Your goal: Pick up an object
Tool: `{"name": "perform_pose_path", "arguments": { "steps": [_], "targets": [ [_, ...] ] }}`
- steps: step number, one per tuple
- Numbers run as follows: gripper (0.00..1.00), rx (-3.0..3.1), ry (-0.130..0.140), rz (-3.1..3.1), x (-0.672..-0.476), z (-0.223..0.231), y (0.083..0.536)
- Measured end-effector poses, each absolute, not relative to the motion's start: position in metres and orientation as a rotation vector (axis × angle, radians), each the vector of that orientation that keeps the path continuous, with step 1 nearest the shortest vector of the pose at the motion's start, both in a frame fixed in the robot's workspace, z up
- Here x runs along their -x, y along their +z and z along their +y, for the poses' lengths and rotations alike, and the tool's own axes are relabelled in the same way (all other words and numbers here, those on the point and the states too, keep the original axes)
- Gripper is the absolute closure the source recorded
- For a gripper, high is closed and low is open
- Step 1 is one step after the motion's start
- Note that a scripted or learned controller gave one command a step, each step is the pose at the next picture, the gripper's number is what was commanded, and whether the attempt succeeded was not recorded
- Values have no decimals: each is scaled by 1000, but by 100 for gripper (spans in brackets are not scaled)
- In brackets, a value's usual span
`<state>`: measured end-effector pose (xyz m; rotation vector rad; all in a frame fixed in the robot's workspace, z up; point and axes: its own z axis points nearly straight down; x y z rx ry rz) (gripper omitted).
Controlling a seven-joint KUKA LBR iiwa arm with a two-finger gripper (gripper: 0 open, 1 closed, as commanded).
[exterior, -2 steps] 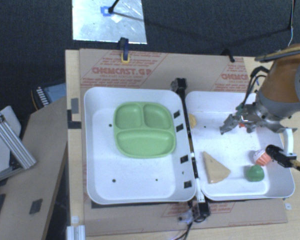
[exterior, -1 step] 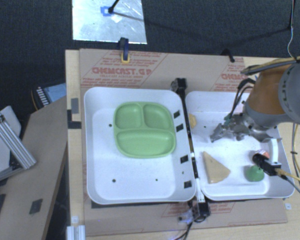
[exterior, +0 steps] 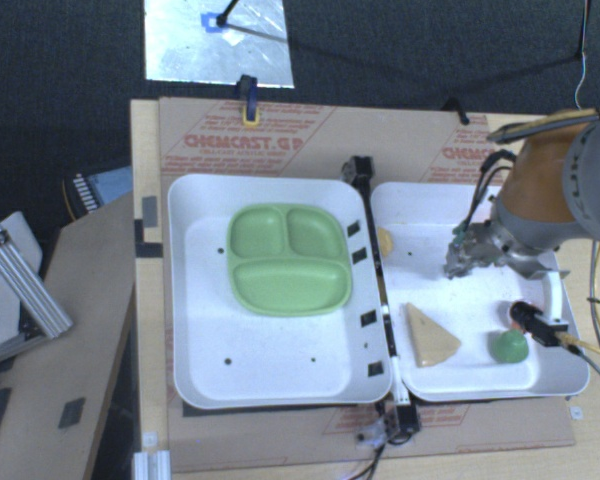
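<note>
My gripper (exterior: 461, 262) hangs low over the middle of the right bin (exterior: 420, 218), reaching in from the right under the grey arm with its orange band. Nothing shows between its tips. A tan triangular wedge (exterior: 431, 336) lies on the bin floor in front of it and to the left. Near the bin's front right corner sits a green ball (exterior: 510, 347). A small tan round piece (exterior: 385, 240) rests against the bin's left wall, to the left of the gripper.
The left bin (exterior: 195, 298) holds a green divided plate (exterior: 288, 259) in its middle. A black divider strip (exterior: 372, 268) runs between the two bins. Cardboard (exterior: 310, 133) lies under both, and a metal frame (exterior: 20, 283) stands at far left.
</note>
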<state>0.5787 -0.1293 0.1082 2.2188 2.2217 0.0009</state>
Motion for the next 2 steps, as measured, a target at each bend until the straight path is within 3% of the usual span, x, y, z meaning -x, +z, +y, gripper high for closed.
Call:
{"name": "perform_pose_path", "arguments": {
  "steps": [2],
  "targets": [
    [100,-2211,7,2221,-583,-135,235]
  ]
}}
